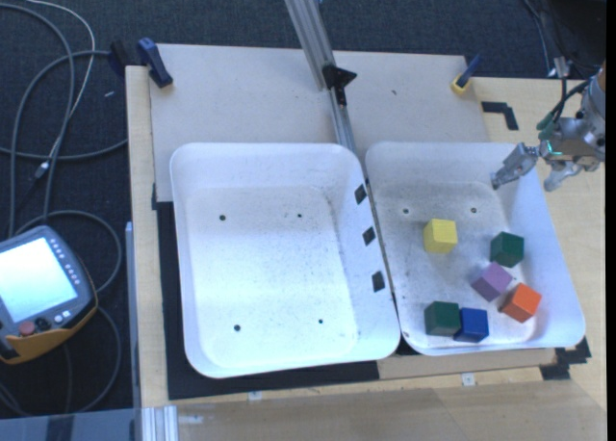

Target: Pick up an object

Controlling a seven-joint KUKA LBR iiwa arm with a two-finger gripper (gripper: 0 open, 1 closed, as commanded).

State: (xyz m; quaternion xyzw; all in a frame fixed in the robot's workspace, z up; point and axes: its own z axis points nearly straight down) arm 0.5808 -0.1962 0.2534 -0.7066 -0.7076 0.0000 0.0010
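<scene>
The gripper (535, 168) hangs over the far right corner of the right bin (414, 333), above the bin's upper rim, with its two fingers spread apart and nothing between them. Six candidate blocks lie in the near half of that bin: a yellow cube (441, 235) stands alone toward the middle; a dark green cube (506, 248) sits to its right; a purple block (493, 280) lies just below and touches or nearly touches an orange block (521, 301); a second green cube (442, 318) and a blue cube (473, 324) rest side by side against the near wall. The left bin (192, 237) holds no blocks. The step in hand appears to be the approach — no object is selected or contacted yet, and the gripper is well apart from every block. The next move calls for travel toward the near side of the bin, then a descent with the fingers straddling one block. The yellow cube is judged the easiest target, since it stands free on all sides; the purple–orange pair and the green–blue pair leave little room for a finger between neighbours, and the near wall may obstruct a grasp on the last two
</scene>
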